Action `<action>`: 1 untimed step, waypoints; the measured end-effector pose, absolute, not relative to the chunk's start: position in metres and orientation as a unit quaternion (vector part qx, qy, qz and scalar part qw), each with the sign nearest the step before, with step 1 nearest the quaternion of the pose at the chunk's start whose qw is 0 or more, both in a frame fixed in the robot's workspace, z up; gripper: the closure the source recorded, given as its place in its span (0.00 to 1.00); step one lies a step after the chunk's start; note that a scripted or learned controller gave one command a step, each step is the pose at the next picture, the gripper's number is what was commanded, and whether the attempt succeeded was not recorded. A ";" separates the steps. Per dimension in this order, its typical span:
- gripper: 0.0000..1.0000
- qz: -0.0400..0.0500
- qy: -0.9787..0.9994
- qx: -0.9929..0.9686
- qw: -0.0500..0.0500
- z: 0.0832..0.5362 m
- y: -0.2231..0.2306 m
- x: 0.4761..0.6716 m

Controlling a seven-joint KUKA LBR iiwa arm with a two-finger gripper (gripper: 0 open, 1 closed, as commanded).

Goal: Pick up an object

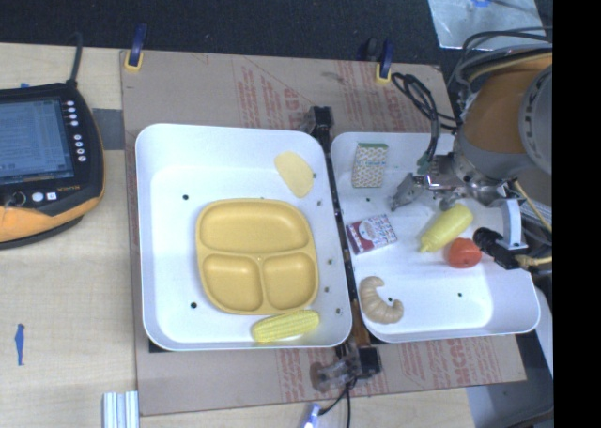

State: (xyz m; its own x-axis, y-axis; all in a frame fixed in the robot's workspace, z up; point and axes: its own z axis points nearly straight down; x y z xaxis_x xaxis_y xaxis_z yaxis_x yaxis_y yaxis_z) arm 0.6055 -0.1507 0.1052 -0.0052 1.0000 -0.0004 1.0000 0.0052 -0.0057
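Observation:
My gripper (428, 197) hangs over the back of the right bin (512, 318), its two fingers spread open with nothing between them. Just in front of it and to the right lies a yellow banana-like toy (444, 227), and a red tomato (463, 252) touches that toy's right end. A small green-and-white box (370, 164) stands to the gripper's left. A red-and-white packet (372, 234) lies near the bin's left wall. A tan croissant (380, 299) rests at the front left. The arm covers the bin's back right corner.
The left bin (164, 229) holds a yellow divided plate (256, 254), a pale yellow slice (295, 173) behind it and a corn cob (285, 325) at the front. A tablet (42, 159) sits at the bench's far left. Cables (423, 102) run behind the right bin.

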 end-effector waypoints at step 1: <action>0.00 0.002 -0.708 -0.706 0.002 0.092 -0.211 0.589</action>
State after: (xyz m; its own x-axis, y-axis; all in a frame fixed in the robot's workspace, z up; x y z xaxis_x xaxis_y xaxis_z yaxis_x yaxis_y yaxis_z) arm 0.5886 -0.2109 0.0921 -0.0023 1.0000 0.0000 1.0000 0.0023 -0.0044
